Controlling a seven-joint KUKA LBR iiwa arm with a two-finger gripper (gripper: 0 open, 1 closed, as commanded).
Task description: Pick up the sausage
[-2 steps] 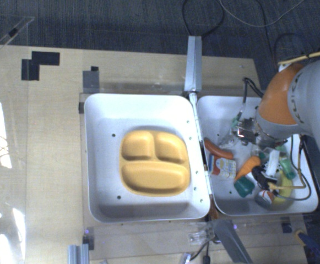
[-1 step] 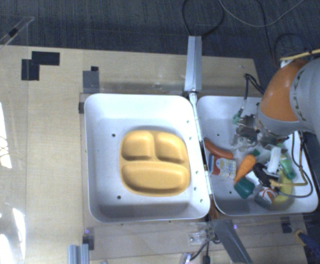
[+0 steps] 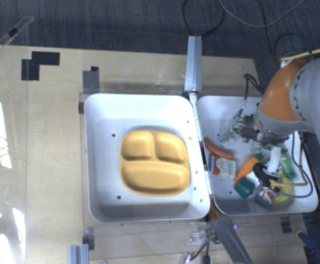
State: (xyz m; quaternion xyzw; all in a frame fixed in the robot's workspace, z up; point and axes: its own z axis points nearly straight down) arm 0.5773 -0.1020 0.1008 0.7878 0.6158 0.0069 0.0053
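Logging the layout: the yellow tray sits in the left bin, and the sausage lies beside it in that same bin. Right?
Not quite. The camera view shows the sausage in the right bin, by its left wall; the yellow tray does sit in the left bin.

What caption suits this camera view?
Arm over cluttered right bin, sausage near its left wall; yellow tray in left bin.

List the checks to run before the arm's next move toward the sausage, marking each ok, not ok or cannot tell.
1. Sausage lies uncovered in the right bin: ok.
2. Gripper above the sausage: not ok, it hangs further right in the view.
3. Sausage lifted: not ok, it lies on the bin floor.
4. Sausage clear of the packet: cannot tell, they lie close.
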